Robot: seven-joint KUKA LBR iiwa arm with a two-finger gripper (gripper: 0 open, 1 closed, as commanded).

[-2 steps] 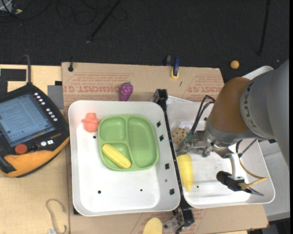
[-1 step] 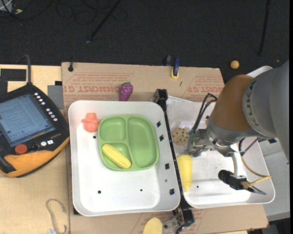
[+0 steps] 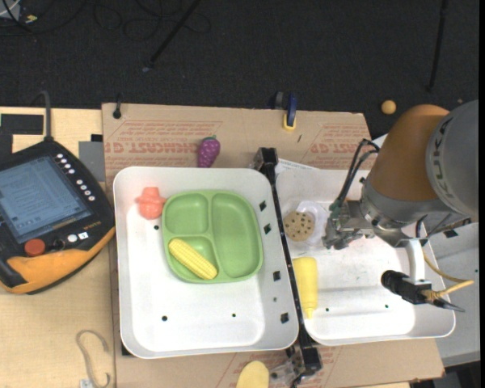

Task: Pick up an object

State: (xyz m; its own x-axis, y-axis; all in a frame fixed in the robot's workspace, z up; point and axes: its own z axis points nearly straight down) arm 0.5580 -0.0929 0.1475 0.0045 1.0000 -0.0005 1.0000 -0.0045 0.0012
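I count two things in the right bin (image 3: 364,318): one cookie (image 3: 299,225) and one yellow cylinder (image 3: 305,284) along its left edge. My gripper (image 3: 336,234) hovers beside the cookie; its opening I cannot tell.

I count two white bins: a left bin (image 3: 145,314) and a right bin (image 3: 364,318). I see one green divided plate (image 3: 234,233), one corn cob (image 3: 192,259), one cookie (image 3: 299,225), one yellow cylinder (image 3: 305,285), one pink toy (image 3: 149,204), one purple toy (image 3: 208,151).
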